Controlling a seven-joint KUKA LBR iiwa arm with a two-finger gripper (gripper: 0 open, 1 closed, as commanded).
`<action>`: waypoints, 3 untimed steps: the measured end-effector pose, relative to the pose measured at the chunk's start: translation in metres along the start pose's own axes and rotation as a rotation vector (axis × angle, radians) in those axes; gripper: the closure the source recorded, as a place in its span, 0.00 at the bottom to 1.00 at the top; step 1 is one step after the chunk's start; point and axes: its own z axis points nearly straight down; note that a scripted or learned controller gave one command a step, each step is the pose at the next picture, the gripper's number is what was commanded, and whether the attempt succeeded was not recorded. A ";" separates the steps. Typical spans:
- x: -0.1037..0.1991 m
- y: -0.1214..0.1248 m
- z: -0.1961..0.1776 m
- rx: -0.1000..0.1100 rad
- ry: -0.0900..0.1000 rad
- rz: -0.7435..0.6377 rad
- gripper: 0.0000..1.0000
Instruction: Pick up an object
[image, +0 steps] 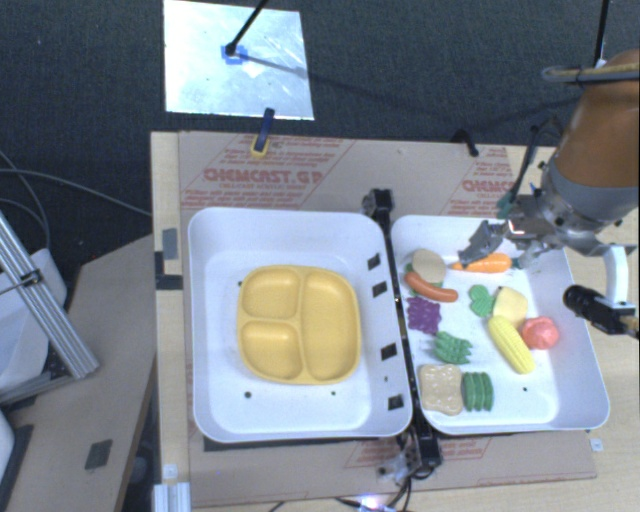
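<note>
Camera view, from above at a slant: a grey arm with an orange band reaches in from the right, its claw (503, 245) low over the far part of the right bin (580, 400). Whether the claw is released or clenched cannot be told, and nothing can be seen gripped in it. An orange toy carrot (483, 265) lies just below the claw, at most barely touching it.

The right bin holds toy food. Near the carrot are a round beige piece (429, 264) and a red sausage (431, 289). Further forward lie purple grapes (423, 315), a small green piece (481, 299), a pale yellow piece (511, 303), a corn cob (510, 343), a pink-red piece (540, 332), a leafy green piece (452, 348), a slice of toast (440, 388) and dark green pods (477, 390).

The left bin (215, 300) holds a yellow divided tray (299, 324) with three compartments, lying flat near the middle.

Both bins sit side by side on the bench (330, 170).
</note>
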 end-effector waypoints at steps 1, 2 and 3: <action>-0.065 -0.010 0.140 0.012 0.000 0.008 0.00; -0.114 -0.075 0.127 0.003 0.000 0.008 0.00; -0.044 -0.020 0.192 -0.002 0.002 -0.008 0.00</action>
